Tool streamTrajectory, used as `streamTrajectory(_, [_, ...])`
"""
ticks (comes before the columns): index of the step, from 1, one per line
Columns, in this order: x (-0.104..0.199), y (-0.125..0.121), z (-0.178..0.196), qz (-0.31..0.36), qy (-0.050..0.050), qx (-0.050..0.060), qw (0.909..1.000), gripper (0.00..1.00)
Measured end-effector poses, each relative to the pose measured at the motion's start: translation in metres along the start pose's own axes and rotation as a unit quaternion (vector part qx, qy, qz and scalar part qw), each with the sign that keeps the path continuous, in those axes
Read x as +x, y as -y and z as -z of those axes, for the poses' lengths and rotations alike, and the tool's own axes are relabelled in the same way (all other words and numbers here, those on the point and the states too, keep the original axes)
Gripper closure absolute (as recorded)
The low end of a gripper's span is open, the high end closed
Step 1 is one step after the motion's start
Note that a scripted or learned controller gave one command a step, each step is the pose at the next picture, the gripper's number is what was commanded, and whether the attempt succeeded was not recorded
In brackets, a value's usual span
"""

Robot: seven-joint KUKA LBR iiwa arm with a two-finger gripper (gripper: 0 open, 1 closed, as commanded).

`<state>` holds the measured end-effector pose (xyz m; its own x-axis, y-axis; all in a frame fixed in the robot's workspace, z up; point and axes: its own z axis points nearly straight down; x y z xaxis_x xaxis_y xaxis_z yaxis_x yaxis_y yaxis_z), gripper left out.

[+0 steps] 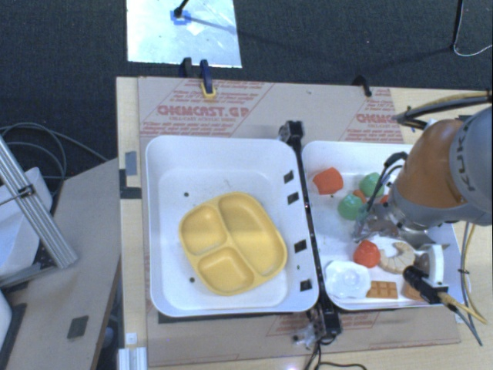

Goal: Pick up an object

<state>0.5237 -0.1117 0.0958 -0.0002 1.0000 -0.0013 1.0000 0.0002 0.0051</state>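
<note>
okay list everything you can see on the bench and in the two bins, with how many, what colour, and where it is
Left bin: 1, white, left half of the bench.
Right bin: 1, white, beside the left bin.
Divided plate: 1, yellow, three compartments, in the left bin.
Orange-red item: 1, upper left of the right bin.
Green round items: 2, middle of the right bin, next to the arm.
Red round item: 1, lower middle of the right bin.
White cup-like item: 1, lower left corner of the right bin.
Waffle-like piece: 1, orange-brown, bottom edge of the right bin.
Pale curved item: 1, beige, right of the red round item.
Arm: 1, grey with orange band, over the right bin.
Tool: 1, dark, low between the green and red items.
</note>
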Motion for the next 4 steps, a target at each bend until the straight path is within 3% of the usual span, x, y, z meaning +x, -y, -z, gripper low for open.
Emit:
streamTrajectory(1, [0.075, 0.004, 0.106, 0.005, -0.001, -0.002, 1.0000, 1.00])
streamTrajectory(2, [0.134, 0.036, 0.144, 0.005, -0.002, 0.000, 1.0000, 1.00])
streamTrajectory(3, [0.210, 0.036, 0.158, 0.006, -0.002, 0.001, 1.0000, 1.00])
streamTrajectory(4, [0.192, 0.037, 0.103, 0.000, 0.000, 0.004, 1.0000, 1.00])
